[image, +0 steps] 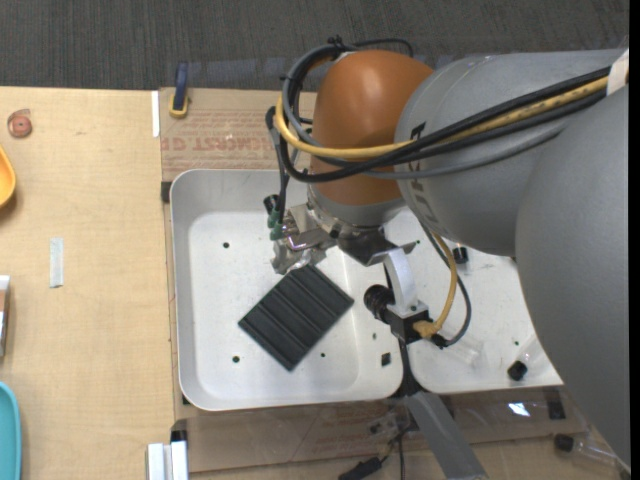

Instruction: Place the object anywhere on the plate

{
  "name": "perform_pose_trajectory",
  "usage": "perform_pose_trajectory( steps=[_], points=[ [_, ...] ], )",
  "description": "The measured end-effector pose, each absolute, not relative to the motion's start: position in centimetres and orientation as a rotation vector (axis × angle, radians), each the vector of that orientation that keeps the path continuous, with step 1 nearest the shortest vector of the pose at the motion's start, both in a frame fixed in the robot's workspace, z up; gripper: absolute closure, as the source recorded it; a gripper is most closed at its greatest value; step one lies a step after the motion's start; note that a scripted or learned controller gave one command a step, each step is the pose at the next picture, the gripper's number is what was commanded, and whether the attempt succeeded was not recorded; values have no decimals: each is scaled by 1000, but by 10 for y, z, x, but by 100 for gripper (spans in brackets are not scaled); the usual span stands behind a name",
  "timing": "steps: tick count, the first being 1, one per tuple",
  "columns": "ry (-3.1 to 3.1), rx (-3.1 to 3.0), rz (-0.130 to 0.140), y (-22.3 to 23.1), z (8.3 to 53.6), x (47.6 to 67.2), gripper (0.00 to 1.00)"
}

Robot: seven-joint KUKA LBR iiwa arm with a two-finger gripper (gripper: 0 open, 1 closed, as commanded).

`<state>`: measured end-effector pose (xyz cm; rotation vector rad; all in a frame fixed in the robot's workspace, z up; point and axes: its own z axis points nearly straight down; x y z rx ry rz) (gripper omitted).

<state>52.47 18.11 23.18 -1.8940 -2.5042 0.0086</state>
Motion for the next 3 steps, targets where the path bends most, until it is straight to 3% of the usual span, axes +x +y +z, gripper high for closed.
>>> perform_pose_trajectory(
  steps=[1, 2, 3],
  points=[
    [-2574, -1803, 6, 137, 321, 556, 100],
    [-2756, -1505, 6, 208, 217, 525, 100],
    [-2902, -1204, 6, 216, 329, 563, 100]
  ],
)
